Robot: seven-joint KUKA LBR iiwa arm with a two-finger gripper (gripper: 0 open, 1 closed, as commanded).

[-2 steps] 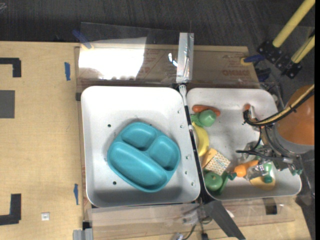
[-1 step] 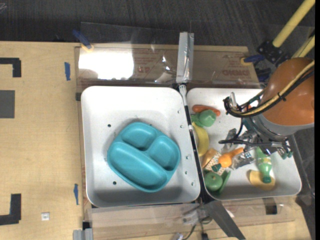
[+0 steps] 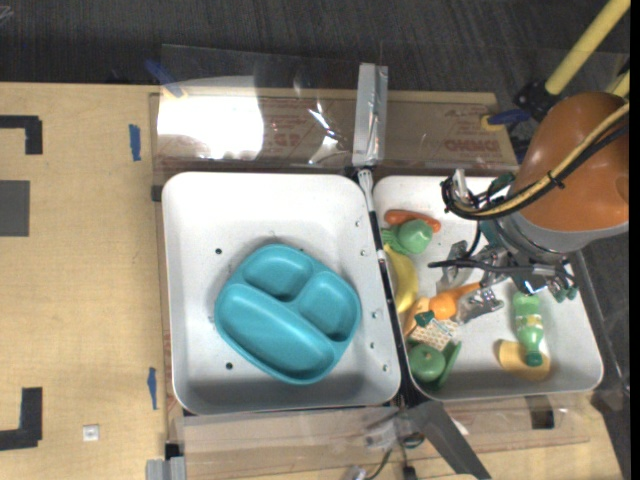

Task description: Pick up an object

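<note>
The right bin (image 3: 585, 368) holds several toy foods. A green round fruit (image 3: 411, 236) lies at the bin's far left beside a red-orange piece (image 3: 402, 216). Below them are a yellow banana (image 3: 404, 276), an orange piece (image 3: 446, 304), a speckled yellow wedge (image 3: 434, 336) and a green ball (image 3: 428, 362). A green bottle (image 3: 527, 320) and a yellow piece (image 3: 520, 356) lie to the right. My gripper (image 3: 480, 296) hangs low over the middle of this bin, right beside the orange piece. Cables and the wrist hide much of it.
The left bin (image 3: 190, 228) holds a blue divided plate (image 3: 288, 311). A metal divider (image 3: 380, 268) separates the bins. The grey arm with its orange band (image 3: 580, 168) covers the right bin's far right corner. Clear plastic and cardboard (image 3: 260, 128) lie behind the bins.
</note>
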